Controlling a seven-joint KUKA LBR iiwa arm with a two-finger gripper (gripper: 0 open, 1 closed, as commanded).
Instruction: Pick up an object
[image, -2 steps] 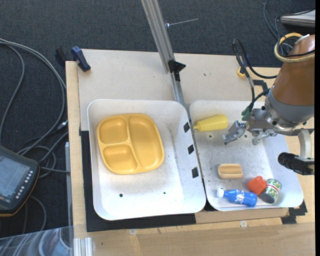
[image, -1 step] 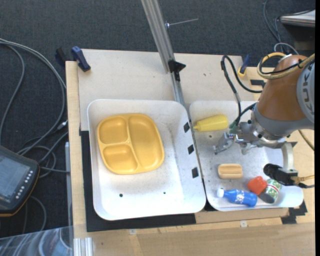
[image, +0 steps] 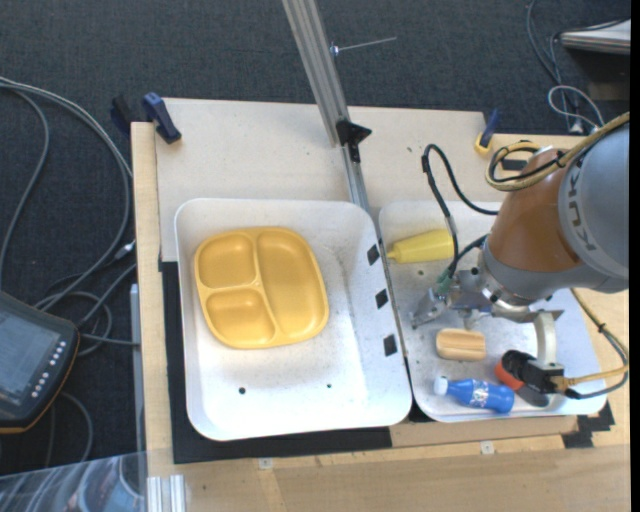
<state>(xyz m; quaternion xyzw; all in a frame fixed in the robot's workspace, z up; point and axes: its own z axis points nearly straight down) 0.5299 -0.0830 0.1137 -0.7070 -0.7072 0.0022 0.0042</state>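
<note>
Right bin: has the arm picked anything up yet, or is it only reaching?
Nothing looks picked yet. The claw is low in the right bin, between the yellow piece and the tan block; both lie on the bin floor, as does the blue bottle. Its grip state is unclear. Grasping and lifting remain.

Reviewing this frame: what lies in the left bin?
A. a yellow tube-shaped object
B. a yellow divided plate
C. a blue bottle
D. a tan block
B. The yellow divided plate, with three compartments, lies in the left bin; the blue bottle, tan block and yellow tube-shaped object all lie in the right bin.
</note>
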